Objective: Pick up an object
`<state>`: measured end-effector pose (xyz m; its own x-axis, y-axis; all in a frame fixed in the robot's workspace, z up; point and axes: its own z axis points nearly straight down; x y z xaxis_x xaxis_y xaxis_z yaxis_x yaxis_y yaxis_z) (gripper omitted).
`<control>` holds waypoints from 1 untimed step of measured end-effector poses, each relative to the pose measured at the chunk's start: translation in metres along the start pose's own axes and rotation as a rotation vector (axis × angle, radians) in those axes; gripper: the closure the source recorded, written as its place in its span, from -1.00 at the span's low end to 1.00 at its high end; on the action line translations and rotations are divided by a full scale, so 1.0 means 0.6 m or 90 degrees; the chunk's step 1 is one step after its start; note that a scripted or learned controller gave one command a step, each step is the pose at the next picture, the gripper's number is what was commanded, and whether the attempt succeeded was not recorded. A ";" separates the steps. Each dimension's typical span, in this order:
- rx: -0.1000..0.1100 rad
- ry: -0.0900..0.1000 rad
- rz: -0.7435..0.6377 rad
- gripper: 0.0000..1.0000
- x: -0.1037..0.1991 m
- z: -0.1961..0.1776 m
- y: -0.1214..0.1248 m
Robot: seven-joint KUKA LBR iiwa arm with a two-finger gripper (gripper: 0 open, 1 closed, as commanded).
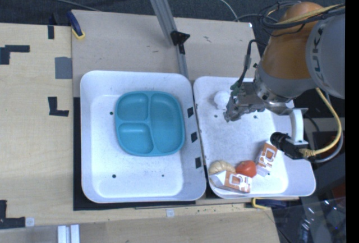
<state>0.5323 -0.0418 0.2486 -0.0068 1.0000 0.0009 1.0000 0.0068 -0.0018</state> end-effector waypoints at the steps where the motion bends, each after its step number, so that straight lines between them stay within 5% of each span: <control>1: 0.000 0.000 0.000 1.00 0.082 -0.002 -0.002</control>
<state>0.5306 0.0072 0.2501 -0.0072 1.0000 0.0014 1.0000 0.0072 -0.0019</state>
